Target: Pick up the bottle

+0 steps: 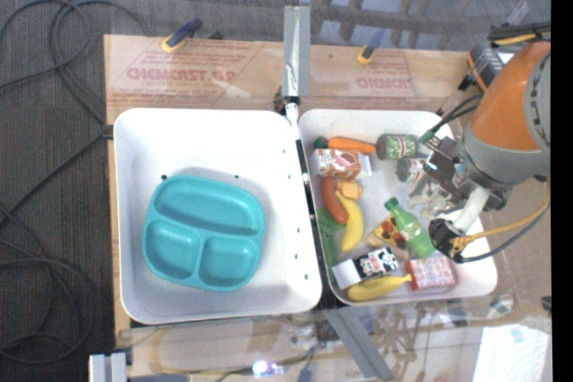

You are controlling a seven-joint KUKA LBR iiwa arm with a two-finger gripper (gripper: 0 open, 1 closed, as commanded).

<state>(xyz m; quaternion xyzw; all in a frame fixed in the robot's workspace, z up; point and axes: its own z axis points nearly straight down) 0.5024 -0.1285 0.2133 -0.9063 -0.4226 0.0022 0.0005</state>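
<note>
I read faint red "CHEMCAST" lettering, mirrored, on the brown board (183, 74) behind the bins; similar red print at its right end stays illegible to me.

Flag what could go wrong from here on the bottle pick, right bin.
1. Clutter: the green bottle lies tilted among toys, with a snack pack against it and a red box just below. A descent could catch those instead.
2. Wrong target: a dark jar lies at the bin's top, close to the tool. It could be grabbed by mistake.
3. The bottle's slant and round body may let it slip out.
</note>
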